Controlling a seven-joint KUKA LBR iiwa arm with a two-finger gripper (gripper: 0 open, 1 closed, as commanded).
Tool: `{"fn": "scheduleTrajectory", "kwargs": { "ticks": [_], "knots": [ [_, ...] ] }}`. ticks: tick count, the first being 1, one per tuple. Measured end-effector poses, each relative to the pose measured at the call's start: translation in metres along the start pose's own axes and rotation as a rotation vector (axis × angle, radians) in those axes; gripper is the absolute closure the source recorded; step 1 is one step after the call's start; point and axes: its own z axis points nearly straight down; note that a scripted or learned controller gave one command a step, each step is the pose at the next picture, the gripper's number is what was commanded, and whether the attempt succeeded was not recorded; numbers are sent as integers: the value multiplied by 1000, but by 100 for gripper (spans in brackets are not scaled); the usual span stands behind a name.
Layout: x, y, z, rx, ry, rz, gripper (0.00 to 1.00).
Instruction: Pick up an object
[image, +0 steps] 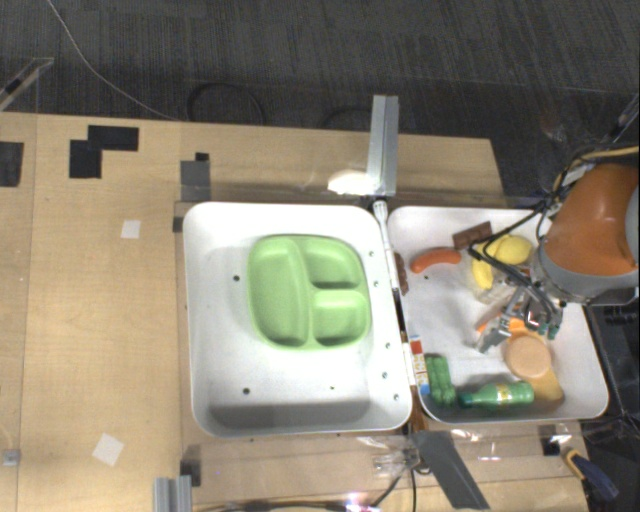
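The arm (598, 232) comes in from the right, its orange band bulging large over the grey wrist. It's bent steeply downward, and the tool (510, 318) hangs low beneath it, angled toward the left. Metal parts glint there, too cluttered to read clearly.

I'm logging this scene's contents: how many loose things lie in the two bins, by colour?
Green: 3, namely divided tray, bottle, small block
Yellow: 2, namely lemon, banana
Orange-red: 1, the sausage
Tan: 1, the cup
Brown: 1, the block
Total: 8
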Motion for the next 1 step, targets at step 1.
{"fn": "scheduleTrajectory", "kwargs": {
  "ticks": [1],
  "knots": [
    [17,9,-1,1,-3,-39,0]
  ]
}}
